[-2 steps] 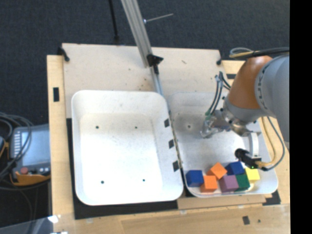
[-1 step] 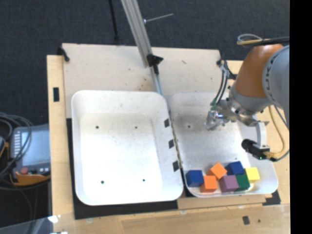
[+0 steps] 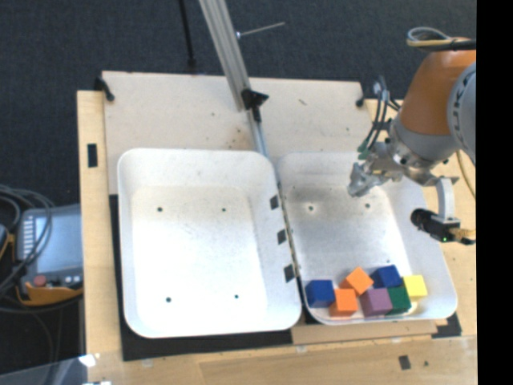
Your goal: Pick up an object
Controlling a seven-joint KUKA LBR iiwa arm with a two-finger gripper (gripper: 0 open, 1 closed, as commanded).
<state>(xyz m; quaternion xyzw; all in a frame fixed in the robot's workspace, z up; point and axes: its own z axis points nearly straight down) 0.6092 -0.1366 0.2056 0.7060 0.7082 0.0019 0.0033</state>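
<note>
Coloured blocks [image 3: 369, 293] cluster at the near edge of the right bin [image 3: 337, 223], beside the left bin [image 3: 200, 239] on the counter [image 3: 176, 111]. The arm's claw [image 3: 361, 179] hovers above the right bin's far end, its opening impossible to tell.
</note>
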